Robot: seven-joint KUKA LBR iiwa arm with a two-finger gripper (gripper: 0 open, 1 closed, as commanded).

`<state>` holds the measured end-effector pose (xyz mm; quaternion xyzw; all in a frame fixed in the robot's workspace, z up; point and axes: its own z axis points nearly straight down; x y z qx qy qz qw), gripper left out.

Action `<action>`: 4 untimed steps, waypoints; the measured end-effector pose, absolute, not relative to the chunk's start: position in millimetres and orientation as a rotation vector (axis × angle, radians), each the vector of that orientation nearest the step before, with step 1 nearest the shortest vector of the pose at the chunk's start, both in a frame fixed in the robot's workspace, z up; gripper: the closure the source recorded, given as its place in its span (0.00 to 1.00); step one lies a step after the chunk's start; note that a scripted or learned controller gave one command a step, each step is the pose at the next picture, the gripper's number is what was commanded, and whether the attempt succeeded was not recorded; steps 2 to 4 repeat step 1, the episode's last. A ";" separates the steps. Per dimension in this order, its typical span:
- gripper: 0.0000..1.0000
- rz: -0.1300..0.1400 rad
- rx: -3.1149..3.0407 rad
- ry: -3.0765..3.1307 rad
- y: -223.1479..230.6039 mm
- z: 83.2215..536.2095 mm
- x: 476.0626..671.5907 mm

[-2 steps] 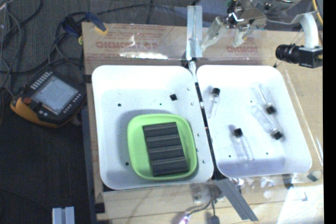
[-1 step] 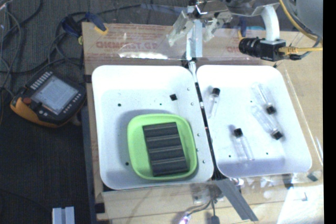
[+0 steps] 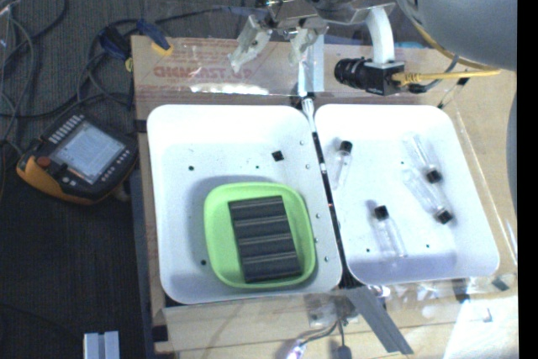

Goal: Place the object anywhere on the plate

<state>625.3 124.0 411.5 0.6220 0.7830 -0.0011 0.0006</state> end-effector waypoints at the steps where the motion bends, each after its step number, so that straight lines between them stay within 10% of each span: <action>1: 0.00 -0.002 2.054 2.378 163.7 405.3 615.5; 4: 0.00 -0.002 2.054 2.378 163.7 405.3 615.5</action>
